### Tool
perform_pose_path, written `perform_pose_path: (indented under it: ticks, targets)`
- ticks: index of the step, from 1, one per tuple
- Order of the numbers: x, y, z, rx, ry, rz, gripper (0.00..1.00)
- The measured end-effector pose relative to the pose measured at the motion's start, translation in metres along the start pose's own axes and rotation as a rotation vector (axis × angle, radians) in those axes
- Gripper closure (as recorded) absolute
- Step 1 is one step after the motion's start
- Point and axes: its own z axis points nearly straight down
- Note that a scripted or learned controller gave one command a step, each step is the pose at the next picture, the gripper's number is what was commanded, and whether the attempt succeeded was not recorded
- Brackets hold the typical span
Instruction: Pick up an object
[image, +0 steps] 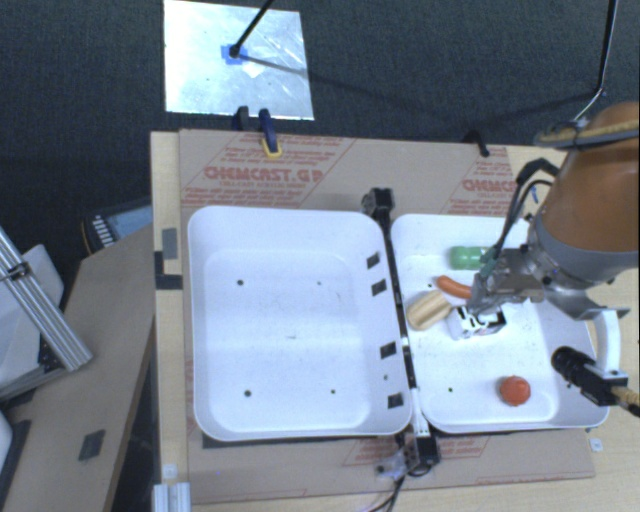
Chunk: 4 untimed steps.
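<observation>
Hovering low in the right bin, the claw sits just beside the tan bun. Its grip cannot be told. A red ball lies well apart from the bun.

Right bin holds green piece, orange carrot, tan roll, red ball.

**One fixed camera above the bench**

The single camera looks down at a slant from above the bench. It stands far enough to take in both white bins: the left bin and the right bin. The arm enters from the right side.
</observation>
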Motion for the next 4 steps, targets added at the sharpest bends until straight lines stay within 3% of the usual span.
perform_pose_path:
  ticks: [1,2,3,4]
  targets:
    - [0.055,0.027,-0.092,-0.004,0.001,-0.001,1.0]
    - [0.104,0.0,-0.137,-0.001,0.003,-0.003,1.0]
    - [0.174,0.016,-0.213,-0.005,0.004,-0.004,1.0]
    - [0.222,0.051,-0.247,0.002,0.002,-0.001,1.0]
